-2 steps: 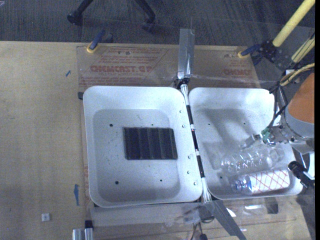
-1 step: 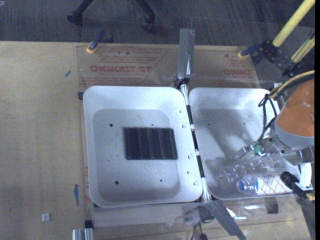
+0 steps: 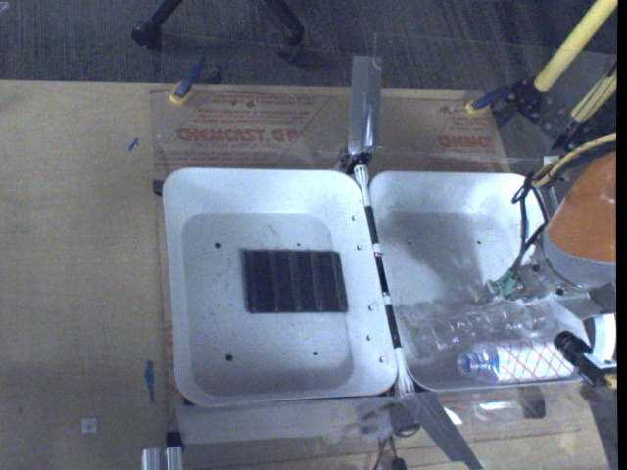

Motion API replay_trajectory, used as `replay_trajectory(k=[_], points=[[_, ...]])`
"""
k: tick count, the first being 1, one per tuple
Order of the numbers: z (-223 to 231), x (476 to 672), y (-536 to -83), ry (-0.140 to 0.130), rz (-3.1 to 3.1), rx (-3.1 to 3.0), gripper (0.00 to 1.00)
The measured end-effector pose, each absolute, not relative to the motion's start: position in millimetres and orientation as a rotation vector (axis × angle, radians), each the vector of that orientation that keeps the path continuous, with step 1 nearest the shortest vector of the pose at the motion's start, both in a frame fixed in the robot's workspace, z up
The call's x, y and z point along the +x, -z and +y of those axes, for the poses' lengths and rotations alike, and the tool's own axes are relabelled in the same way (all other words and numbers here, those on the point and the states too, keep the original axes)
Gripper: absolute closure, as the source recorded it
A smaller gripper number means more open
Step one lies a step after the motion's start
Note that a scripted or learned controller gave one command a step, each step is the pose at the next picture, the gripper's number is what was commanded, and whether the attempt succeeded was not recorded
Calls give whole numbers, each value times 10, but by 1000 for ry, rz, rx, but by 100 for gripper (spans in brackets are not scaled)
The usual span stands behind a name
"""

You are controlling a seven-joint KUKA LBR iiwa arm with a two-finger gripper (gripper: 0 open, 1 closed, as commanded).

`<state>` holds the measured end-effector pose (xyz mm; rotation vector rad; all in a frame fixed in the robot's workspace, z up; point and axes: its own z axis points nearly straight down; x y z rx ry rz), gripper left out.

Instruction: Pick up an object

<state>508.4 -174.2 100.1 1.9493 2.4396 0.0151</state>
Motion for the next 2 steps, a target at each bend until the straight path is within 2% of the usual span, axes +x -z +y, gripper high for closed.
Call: replay_trajectory(k=[1, 2], points=[[-1400, 5580, -1711, -2, 2625, 1717, 100], [-1398, 5579, -1710, -2, 2626, 1716, 0]])
